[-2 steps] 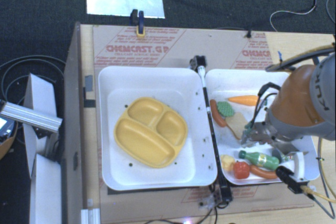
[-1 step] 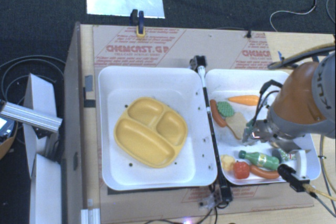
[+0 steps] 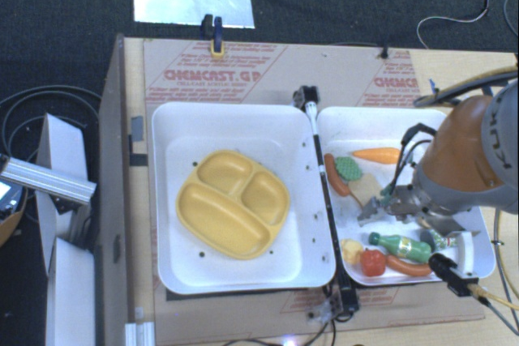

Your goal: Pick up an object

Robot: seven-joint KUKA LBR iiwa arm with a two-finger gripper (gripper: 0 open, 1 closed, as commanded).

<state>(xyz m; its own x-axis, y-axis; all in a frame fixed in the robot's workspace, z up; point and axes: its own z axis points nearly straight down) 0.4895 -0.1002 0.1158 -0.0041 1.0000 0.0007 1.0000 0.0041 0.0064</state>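
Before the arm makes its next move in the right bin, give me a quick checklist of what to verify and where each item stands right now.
1. Gripper over the right bin: ok, it sits above the bin floor near the toys.
2. Anything held between its fingers: cannot tell.
3. Nearest target: ok, the green bottle lies just below the gripper.
4. Clutter around the bottle: not ok, a red tomato and an orange sausage lie against it.
5. Other options: ok, the carrot lies apart near the bin's far edge.
6. Yellow tray in the left bin: ok, out of the way.
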